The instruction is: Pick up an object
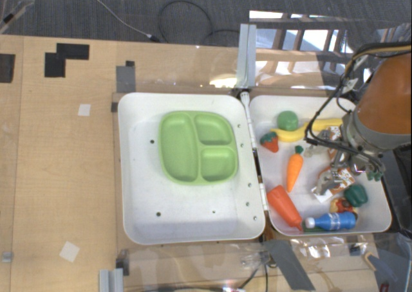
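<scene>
White plastic makes up both shallow bins on the wooden bench [58, 188]. The left bin [145, 220] carries a light green divided plate [196, 146] with three compartments, lying flat near the bin's middle, a little toward its far edge.

The right bin [264, 155] holds all the small toys. Near its far edge a round green ball-like piece [288, 119] sits touching a yellow banana [302, 132], and a small red strawberry [270, 142] lies just beside the banana's left end. An orange carrot [294, 170] with a green top lies toward the middle of the bin, pointing at the near edge. A larger orange-red piece [284, 206], maybe a pepper or another carrot, lies slantwise by the near left corner. A blue bottle [331, 221] with a white cap rests on its side along the near edge. A dark green piece [356, 194] and a small red-and-yellow item [341, 205] sit close together toward the near right corner.

Over the bin's right side hangs the grey arm [380, 123] with its orange band. The gripper [331, 178] reaches down just left of the dark green piece; whether its claw is wide or narrow I cannot tell, as cables and glare clutter that spot.
</scene>
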Available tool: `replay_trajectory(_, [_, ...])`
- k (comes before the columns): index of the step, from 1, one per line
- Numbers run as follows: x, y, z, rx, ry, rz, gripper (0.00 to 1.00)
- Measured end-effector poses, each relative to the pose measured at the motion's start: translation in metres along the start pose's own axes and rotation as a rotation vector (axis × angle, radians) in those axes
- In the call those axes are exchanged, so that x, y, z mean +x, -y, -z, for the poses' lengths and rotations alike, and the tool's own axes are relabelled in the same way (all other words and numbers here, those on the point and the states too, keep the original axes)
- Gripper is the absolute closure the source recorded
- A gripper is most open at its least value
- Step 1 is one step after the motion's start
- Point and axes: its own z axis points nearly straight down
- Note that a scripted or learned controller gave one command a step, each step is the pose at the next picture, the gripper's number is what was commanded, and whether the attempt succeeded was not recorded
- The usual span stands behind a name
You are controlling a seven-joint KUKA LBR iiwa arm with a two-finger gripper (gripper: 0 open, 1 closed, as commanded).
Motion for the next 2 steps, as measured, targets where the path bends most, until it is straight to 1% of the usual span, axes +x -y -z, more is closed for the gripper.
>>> replay_trajectory(1, [0.014, -0.026, -0.092, -0.002, -0.006, -0.058, 0.0])
replay_trajectory(2, [-0.043, -0.001, -0.098, 0.0, 0.007, -0.142, 0.0])
